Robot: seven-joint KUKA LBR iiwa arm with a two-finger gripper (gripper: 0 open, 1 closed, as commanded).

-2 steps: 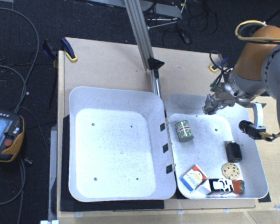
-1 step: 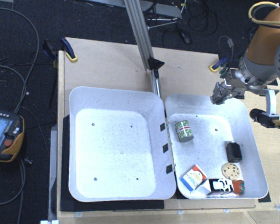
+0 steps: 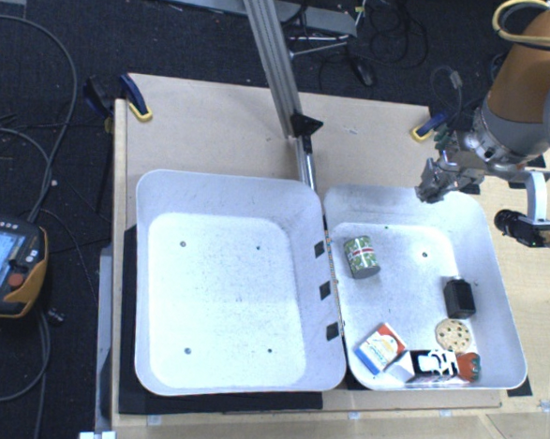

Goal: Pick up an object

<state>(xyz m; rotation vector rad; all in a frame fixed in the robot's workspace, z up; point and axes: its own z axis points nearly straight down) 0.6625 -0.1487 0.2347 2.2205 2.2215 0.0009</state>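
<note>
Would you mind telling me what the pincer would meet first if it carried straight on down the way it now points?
Most likely the far rim of the right bin, since the pincer hangs just above that edge, pointing downward. Depth is hard to judge from this slanted view, so it might instead meet the bare bin floor just inside.

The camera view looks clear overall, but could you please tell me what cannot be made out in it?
- Hand: too small and dark to tell whether open or shut.
- Arm: cut off by the right and top edges.
- Clutter in the right bin's near corner: overlapping, too small to identify.
- Black block: too dark to identify.
</note>
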